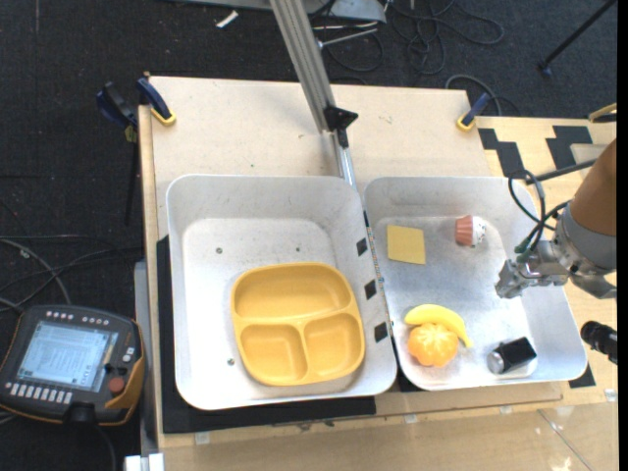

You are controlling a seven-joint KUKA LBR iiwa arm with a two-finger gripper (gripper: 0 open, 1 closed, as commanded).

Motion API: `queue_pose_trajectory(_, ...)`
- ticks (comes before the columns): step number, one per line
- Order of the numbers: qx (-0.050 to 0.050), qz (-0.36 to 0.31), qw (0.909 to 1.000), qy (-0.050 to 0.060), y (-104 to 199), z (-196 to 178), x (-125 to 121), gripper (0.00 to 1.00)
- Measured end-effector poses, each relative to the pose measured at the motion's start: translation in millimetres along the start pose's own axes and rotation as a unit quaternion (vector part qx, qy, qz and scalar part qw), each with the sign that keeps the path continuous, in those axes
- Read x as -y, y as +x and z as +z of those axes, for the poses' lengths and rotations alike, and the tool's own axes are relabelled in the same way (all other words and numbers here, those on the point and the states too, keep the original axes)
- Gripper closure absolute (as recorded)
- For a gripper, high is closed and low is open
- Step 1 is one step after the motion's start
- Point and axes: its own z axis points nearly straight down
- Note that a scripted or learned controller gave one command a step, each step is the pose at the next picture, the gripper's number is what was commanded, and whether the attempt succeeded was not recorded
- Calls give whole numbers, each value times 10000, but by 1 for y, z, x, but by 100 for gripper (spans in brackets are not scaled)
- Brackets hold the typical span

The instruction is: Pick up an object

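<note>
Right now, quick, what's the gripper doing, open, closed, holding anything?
Gripper: open or closed cannot be told; it hangs at the right bin's right side, nothing visibly held.

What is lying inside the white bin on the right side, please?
Inside the right bin lie a flat yellow square, a small pink-and-white object, a banana touching an orange, and a black cylinder. The end effector covers part of the right wall.

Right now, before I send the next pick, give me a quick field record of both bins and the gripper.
left bin: yellow tray
right bin: yellow card, pink cup, banana, orange, black can
banana vs orange: touching, banana just behind
gripper: over right bin's right side, nothing seen held
nearest item to gripper: pink cup or black can
</note>
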Motion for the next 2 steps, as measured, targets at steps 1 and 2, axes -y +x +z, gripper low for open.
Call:
queue_pose_trajectory(1, 4, 1, 10000, -6, 0, -53, -2, 100)
queue_pose_trajectory(2, -20, -27, 10000, 18, 60, -56, -15, 100)
